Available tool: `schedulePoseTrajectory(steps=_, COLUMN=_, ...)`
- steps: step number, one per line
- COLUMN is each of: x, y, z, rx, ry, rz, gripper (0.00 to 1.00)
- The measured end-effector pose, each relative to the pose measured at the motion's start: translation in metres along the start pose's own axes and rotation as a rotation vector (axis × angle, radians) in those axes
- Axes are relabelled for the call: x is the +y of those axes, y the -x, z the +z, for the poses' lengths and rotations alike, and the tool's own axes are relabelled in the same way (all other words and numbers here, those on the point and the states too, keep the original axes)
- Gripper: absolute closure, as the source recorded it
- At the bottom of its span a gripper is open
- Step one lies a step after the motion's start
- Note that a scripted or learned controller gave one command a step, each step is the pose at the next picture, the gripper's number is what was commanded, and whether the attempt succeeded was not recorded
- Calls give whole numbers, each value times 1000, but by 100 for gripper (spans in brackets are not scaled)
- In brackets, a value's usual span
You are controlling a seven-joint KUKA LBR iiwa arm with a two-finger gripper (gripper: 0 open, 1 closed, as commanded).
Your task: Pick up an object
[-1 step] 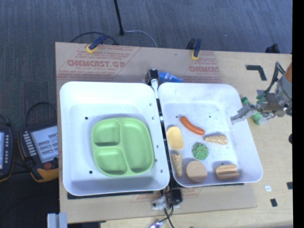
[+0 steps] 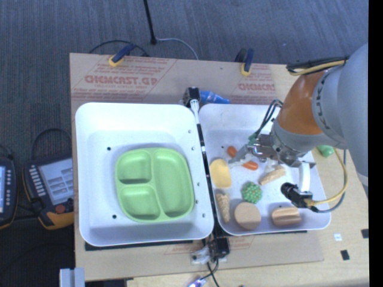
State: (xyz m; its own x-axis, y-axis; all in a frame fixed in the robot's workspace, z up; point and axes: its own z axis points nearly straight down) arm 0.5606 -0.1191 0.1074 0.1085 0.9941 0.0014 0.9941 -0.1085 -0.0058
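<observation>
The gripper [image 2: 250, 152] is being held low over the right bin [image 2: 230, 119] centre; claw state cannot be told. Approach step judged; descent onto the carrot [image 2: 250, 165] is needed.

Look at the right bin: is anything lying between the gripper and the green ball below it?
Nothing visible does. The gripper hangs over the right bin, with a small orange piece just under it. The green ball lies lower in the view, with bare bin floor between. A pale stick lies beside that path, to its right.
</observation>
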Motion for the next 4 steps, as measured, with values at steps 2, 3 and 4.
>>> schedulePoseTrajectory(steps=2, x=29, y=-21, z=8, rx=-10, ry=19, rz=-139, gripper=100)
schedulePoseTrajectory(steps=3, x=7, y=-4, z=17, rx=-7, ry=22, rz=-464, gripper=100)
schedulePoseTrajectory(steps=4, x=-12, y=-53, z=-121, rx=-4, ry=9, rz=-337, gripper=100)
